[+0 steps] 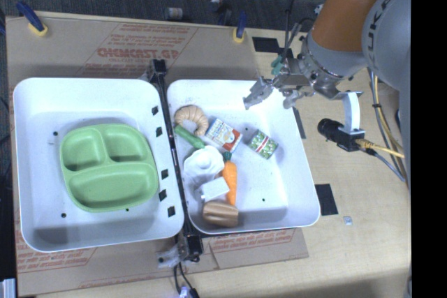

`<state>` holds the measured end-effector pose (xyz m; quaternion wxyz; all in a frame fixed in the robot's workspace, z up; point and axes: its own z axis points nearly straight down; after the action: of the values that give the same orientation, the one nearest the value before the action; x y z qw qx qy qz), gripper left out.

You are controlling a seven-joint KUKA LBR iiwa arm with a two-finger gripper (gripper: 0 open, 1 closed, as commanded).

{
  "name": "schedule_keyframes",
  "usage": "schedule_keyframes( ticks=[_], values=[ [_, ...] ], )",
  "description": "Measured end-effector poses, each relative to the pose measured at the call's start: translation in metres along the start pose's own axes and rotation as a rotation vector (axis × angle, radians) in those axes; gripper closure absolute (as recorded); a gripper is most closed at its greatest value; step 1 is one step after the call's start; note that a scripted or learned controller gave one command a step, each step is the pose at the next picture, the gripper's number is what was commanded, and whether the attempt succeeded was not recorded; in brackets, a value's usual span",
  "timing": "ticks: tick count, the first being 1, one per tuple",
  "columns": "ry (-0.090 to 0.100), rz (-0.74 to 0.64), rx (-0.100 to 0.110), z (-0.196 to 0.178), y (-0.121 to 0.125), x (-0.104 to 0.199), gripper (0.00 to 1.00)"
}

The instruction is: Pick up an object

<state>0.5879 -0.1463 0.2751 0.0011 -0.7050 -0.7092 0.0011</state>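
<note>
Above the far right rim of the right-hand shallow white bin (297, 171), the hand (269, 91) hung empty, fingers parted. The small green-and-white carton (263, 144) lay just below; a straight, centred descent looked wisest.

A green divided plate (108, 167) sits in the left white bin (35, 101), beside the right white bin (297, 150). Both bins rest on a cardboard sheet (140, 45) printed in red, held by blue-and-yellow clamps (31, 19) at its far edge.
</note>
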Motion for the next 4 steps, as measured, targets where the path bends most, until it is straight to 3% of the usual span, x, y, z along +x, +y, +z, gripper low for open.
schedule_keyframes(
  ticks=[1,2,3,4],
  values=[
    [0.000,0.000,0.000,0.000,0.000,0.000,0.00],
    [0.001,-0.001,0.004,0.160,-0.036,0.031,0.00],
    [0.000,0.000,0.001,0.159,-0.036,0.031,0.00],
    [0.000,0.002,-0.002,0.098,-0.111,-0.004,0.00]
  ],
)
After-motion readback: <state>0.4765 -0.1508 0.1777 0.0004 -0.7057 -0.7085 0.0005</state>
